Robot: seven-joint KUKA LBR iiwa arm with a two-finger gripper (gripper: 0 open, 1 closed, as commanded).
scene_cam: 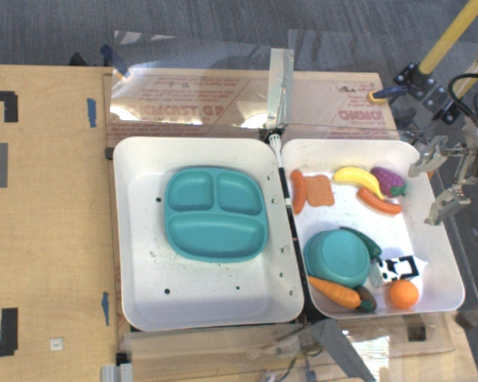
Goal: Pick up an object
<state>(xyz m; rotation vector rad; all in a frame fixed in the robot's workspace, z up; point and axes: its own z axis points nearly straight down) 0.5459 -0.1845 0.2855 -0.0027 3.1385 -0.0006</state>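
Observation:
The right bin (pixel 442 273) holds several toy foods: a yellow banana (pixel 358 179), purple grapes (pixel 389 181), a red-orange pepper (pixel 380 203), a red sausage (pixel 297 191) beside an orange slab (pixel 319 191), a carrot (pixel 334 291) and an orange (pixel 403 294). An upturned teal bowl (pixel 342 255) sits in the bin's near half. My gripper (pixel 435 185) hangs over the bin's right rim, just right of the grapes. Its two metal fingers (pixel 425 159) stand apart, open, with nothing between them.
A teal divided plate (pixel 215 213) lies in the left bin (pixel 135 237). A black-and-white tagged piece (pixel 397 267) lies beside the bowl. A clear plastic sheet and a metal post (pixel 279 86) stand behind the bins. Tan board covers the bench to the left.

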